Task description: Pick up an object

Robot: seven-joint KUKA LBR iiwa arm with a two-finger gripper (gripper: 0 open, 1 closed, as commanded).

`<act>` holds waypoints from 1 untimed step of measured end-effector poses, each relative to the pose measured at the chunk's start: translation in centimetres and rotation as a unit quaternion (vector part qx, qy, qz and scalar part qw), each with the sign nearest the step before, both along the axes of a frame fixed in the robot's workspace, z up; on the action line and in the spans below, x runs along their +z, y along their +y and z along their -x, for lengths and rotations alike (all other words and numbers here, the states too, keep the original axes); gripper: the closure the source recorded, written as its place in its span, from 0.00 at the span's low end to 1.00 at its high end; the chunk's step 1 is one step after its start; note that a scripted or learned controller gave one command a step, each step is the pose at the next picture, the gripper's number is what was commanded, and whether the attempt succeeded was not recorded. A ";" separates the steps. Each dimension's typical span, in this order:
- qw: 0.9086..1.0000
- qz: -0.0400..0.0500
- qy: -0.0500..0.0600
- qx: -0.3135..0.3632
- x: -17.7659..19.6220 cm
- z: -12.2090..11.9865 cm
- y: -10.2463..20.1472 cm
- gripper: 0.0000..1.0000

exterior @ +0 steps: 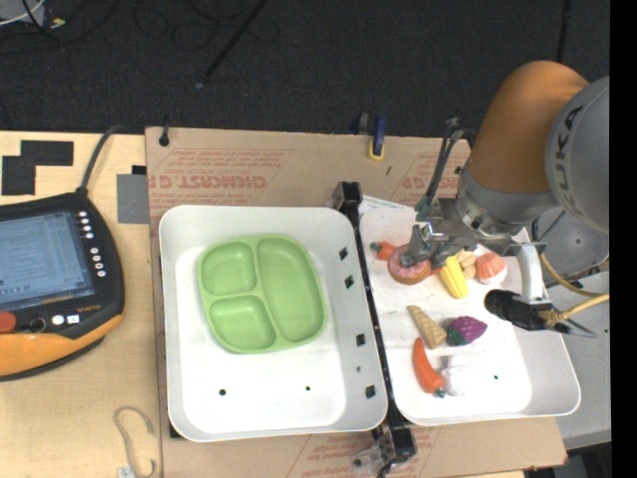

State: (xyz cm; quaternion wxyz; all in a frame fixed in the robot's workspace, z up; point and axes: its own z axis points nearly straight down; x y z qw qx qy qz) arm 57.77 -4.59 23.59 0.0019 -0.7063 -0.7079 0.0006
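Note:
The right bin [537, 391] holds several toy foods: a pink donut [408, 268], a yellow corn cob [453, 276], a peach-coloured piece [489, 266], a tan cone [426, 325], a purple fruit [466, 330] and an orange-red carrot [427, 367]. A small orange piece [384, 251] lies by the bin's left wall. My gripper [426, 241] hangs low over the donut's upper right edge, close to the corn. I see nothing held in it.
In the left bin [189, 396] lies a green divided plate [263, 293]. The arm's grey body and orange band [523, 118] cover the right bin's far right corner. A black fitting with cables [523, 310] sticks out over the bin's right side. A teach pendant [50, 277] rests at far left.

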 end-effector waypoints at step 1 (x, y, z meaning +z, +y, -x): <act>1.000 0.000 0.000 0.001 0.3 0.6 4.9 1.00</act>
